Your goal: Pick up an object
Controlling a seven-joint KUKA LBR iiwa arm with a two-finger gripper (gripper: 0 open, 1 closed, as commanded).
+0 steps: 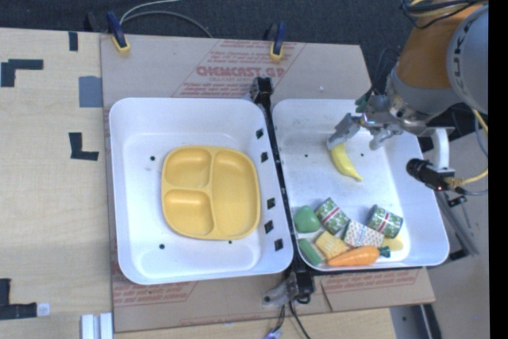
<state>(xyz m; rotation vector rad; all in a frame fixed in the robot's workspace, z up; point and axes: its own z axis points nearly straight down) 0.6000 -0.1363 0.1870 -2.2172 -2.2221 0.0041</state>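
Cardboard sheeting covers your bench (238, 67), clamped at the far edge, and on it sit two shallow white bins side by side. Nearest you, along the front edge of the right bin (421, 246), you have a tight huddle of toy food: an orange carrot (354, 256), a yellow block (327, 244), two green pieces (306, 220), a pair of green-banded cans (331, 214), and a patterned packet (363, 234), all touching or almost touching one another. Level with them in the left bin (131, 171) lies a yellow divided plate (211, 191), alone. Farther back in the right bin, well apart from the huddle, your likely target, a yellow banana (345, 162), lies on bare floor. Just beyond it the gripper (362, 132) hangs with its two fingers spread wide and nothing between them; one fingertip (339, 135) sits right at the banana's far end, though you cannot tell from this angle whether it touches. My read is that you are in the approach step, with no grasp made yet. Your next move calls for bringing the spread fingers down so they straddle the banana across its narrow width, then closing before any lift. Watch that the near finger does not nudge the fruit aside as it descends.
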